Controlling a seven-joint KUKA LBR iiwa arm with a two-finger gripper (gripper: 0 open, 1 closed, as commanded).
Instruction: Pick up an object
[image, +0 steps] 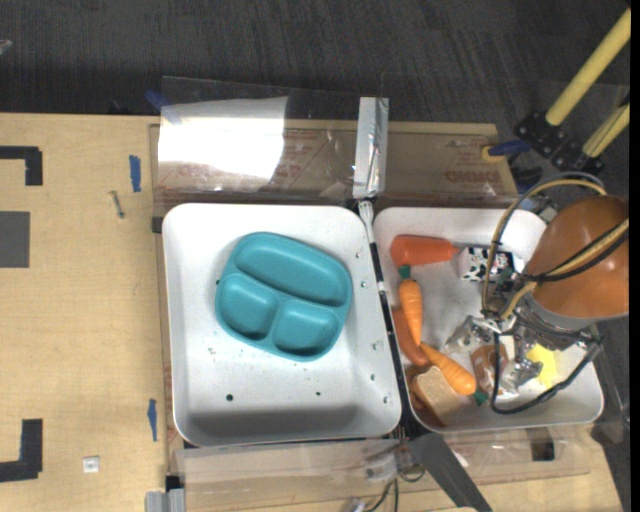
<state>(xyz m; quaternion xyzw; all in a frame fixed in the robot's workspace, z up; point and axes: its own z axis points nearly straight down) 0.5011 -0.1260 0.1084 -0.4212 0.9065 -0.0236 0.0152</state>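
The right bin (585, 405) holds several toy foods. A fat orange carrot (425, 249) lies at its back left. A second carrot (410, 300) stands lengthwise along the left wall, and a third carrot (450, 370) lies slanted near the front. A tan bread slice (433, 392) sits in the front left corner. My gripper (505, 362) is lowered into the bin's middle, just right of the slanted carrot, with a small brown piece (484, 366) against its left side. A yellow item (546, 360) peeks out on its right, partly hidden by the wrist.
The left bin (190, 400) carries a teal divided plate (284, 294). A small white item with dark marks (480, 263) lies at the back of the right bin. The arm's orange band (590, 260) and cables overhang the right bin's right half. Yellow struts (595, 65) stand at the top right.
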